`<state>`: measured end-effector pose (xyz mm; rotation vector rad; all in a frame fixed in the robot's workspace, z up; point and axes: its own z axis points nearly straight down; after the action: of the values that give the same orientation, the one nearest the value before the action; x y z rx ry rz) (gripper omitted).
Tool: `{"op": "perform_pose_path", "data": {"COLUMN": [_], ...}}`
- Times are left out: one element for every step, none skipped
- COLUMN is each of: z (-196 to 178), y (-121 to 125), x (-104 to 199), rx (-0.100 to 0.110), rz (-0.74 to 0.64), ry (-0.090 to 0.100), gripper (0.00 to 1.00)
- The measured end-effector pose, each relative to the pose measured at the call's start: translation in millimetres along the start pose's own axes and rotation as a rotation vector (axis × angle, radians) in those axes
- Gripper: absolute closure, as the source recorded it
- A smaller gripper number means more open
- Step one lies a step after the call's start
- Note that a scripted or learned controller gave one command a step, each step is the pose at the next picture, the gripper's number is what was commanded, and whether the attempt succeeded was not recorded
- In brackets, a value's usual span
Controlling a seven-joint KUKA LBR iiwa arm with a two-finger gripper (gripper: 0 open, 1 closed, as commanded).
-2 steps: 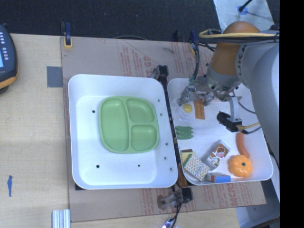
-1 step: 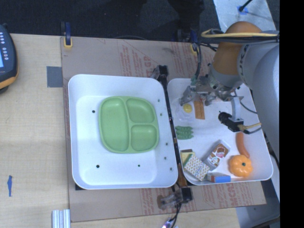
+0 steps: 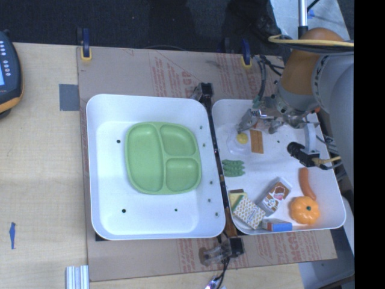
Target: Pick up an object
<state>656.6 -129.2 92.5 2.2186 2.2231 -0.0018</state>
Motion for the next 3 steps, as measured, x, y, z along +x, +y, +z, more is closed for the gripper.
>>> {"op": "perform_pose_path", "data": {"z": [0.5,-0.2,0.9], "y": [-0.4,-0.3,-29.8], "x": [23.3,-22.7,17.1], "rx": [0.005,0.0,0.007], "rz": [-0.004,0.001,-0.004], "ry": [0.001,-0.001,0.001], "gripper": [0.0,0.0,0.0]}}
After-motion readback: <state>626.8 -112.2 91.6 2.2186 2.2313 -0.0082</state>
